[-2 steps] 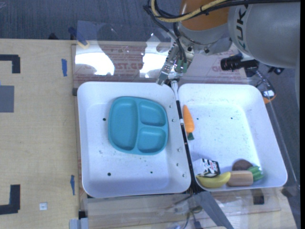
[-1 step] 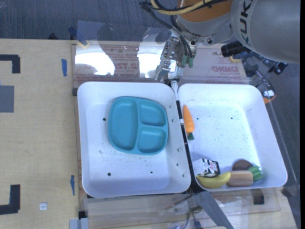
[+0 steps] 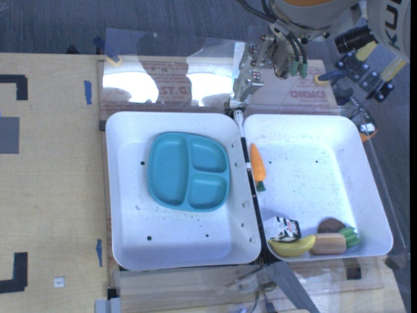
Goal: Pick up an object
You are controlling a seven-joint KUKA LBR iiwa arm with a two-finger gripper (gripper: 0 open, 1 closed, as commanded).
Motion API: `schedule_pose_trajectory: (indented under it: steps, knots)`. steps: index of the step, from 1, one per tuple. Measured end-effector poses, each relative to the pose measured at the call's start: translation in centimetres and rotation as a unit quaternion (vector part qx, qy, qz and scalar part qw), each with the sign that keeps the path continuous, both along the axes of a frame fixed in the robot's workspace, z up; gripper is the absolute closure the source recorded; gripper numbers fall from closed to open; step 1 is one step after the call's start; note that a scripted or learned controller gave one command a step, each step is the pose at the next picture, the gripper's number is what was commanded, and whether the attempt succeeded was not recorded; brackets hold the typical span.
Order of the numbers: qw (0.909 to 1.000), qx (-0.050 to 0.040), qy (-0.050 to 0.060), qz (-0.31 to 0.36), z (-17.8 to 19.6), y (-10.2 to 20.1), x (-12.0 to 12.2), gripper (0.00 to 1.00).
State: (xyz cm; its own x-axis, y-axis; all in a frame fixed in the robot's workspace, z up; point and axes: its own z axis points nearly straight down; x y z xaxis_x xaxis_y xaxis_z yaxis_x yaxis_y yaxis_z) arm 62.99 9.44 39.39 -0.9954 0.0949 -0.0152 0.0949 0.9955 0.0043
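My gripper (image 3: 244, 89) hangs above the far edge of the bench, over the seam between the two bins, well clear of every object. An orange carrot (image 3: 258, 165) lies along the left wall of the right bin (image 3: 339, 126). At that bin's near edge sit a yellow banana (image 3: 292, 246), a small black-and-white packet (image 3: 286, 227), a tan bread-like piece (image 3: 329, 244), a brown lump (image 3: 331, 225) and a green item (image 3: 352, 236). A teal divided plate (image 3: 188, 171) rests in the left bin (image 3: 127, 175).
A clear plastic sheet (image 3: 169, 77) and printed cardboard lie behind the bins. The wooden bench top (image 3: 49, 175) stretches out to the left. The arm's body and cables (image 3: 313, 5) loom over the far right corner.
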Motion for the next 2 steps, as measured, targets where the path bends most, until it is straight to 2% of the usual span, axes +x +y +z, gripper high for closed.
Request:
schedule_pose_trajectory:
  steps: [1,2]
  knots:
    - [0.9999,-0.0012,0.013,-0.003,-15.2,0.0,2.3,1.0]
    - [0.9985,-0.0006,0.01,-0.055,-22.5,0.4,-1.7,1.0]
